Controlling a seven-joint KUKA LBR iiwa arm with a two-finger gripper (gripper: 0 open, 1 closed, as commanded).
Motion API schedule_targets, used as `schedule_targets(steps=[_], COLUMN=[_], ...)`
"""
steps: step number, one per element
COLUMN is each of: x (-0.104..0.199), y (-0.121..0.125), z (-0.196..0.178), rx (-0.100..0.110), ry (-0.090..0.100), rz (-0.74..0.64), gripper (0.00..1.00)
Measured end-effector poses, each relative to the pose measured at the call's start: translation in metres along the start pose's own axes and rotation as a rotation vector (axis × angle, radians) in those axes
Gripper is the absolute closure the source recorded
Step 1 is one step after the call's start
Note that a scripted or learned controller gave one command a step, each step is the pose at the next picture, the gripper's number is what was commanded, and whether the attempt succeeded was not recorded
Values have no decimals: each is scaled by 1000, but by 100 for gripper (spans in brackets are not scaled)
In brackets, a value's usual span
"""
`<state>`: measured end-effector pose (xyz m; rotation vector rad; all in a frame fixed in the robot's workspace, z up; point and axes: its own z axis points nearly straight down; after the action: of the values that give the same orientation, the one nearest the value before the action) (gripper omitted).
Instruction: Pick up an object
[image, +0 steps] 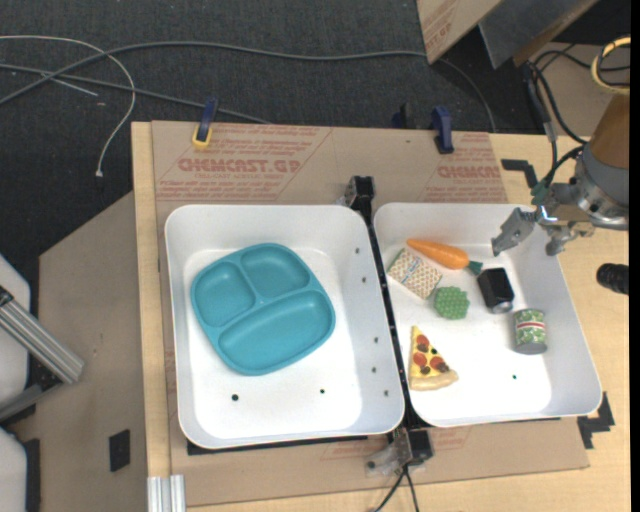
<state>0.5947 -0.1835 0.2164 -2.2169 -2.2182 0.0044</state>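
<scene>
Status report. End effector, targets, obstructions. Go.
End effector open, above right bin's far corner, holding nothing. Carrot, black block, can nearest. Nothing in the way.

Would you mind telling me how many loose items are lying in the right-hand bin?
6: a carrot at the top, a patterned block and green piece below it, a black box, a can on the right, and a pizza slice lowest.

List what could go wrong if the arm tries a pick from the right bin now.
The carrot, patterned block and green ball lie bunched together, so closing on one may shove or snag its neighbours. The small can looks round and may roll away. The gripper hovers near the right bin's far rim and could clip it descending.
</scene>
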Motion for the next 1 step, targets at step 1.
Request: schedule_targets(steps=[1], x=[-2], y=[-3], z=[43], rx=[1], ry=[0], rz=[1], gripper=[0])
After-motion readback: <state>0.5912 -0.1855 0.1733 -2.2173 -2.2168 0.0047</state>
